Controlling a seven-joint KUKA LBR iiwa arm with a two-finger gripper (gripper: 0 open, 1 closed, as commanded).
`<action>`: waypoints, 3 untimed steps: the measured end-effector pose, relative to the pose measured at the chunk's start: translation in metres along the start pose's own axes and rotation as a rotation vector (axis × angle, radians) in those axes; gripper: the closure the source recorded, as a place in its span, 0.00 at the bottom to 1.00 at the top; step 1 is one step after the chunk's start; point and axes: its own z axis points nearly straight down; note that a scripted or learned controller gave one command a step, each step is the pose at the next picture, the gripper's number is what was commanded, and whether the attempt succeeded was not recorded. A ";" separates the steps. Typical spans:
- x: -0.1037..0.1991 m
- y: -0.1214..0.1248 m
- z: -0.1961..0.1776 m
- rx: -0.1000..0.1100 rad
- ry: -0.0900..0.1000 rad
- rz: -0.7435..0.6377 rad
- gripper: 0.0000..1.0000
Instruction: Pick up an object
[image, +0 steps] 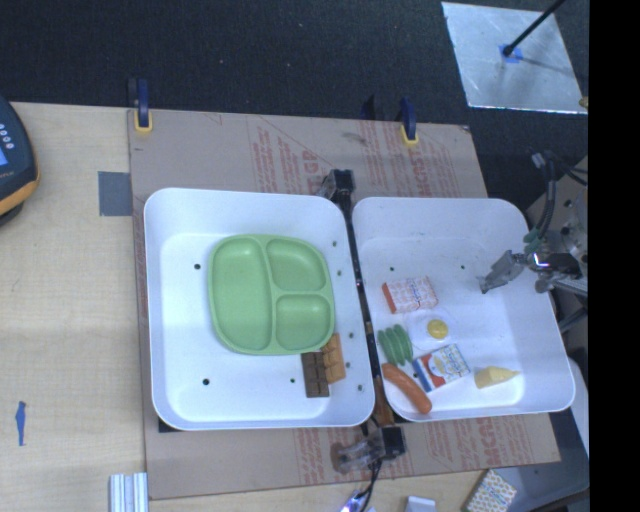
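Here the thin metal tool, grip state unclear, hangs above the smooth right bin near a small carton.

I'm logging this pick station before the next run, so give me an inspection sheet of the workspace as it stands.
Surface: cardboard sheet on a wooden bench, bearing left bin and right bin.
Job's things: right bin holds red-and-white carton, yellow round piece, green item, sausage, small printed box, yellow wedge.
Clutter: left bin holds green divided plate and brown block.
Grippers: claw above the right bin's right side, nothing seen in it.
Cables: nothing seen.
Surroundings: blue clamps at the cardboard's far edge.
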 end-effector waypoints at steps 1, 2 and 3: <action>0.084 -0.041 0.030 0.008 0.005 -0.007 0.00; 0.070 -0.004 0.118 0.005 0.001 -0.002 0.00; 0.068 -0.004 0.102 0.001 -0.001 -0.002 1.00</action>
